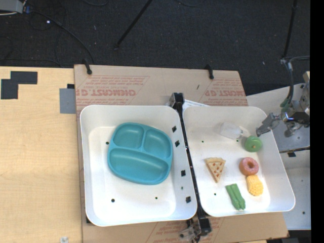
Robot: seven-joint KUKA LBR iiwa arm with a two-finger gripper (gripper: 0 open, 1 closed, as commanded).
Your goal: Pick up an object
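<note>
The right bin (pixel 281 186) holds several toy foods. A green round piece (pixel 253 144) lies near its right wall, with a pink donut (pixel 248 165) and a yellow corn piece (pixel 255 186) below it. A pizza slice (pixel 215 168) and a green pod (pixel 235 196) lie nearer the middle, and a pale clear piece (pixel 231 131) sits toward the back. My gripper (pixel 267 126) comes in over the bin's right rim, just up and right of the green round piece. Nothing shows in its grasp.
The left bin (pixel 96 196) carries a teal divided plate (pixel 140 153). A black divider (pixel 183 151) joins the two bins. Cardboard (pixel 152 87) lies under them on a wooden bench (pixel 35 161). Arm hardware and cables (pixel 296 110) stand at the right.
</note>
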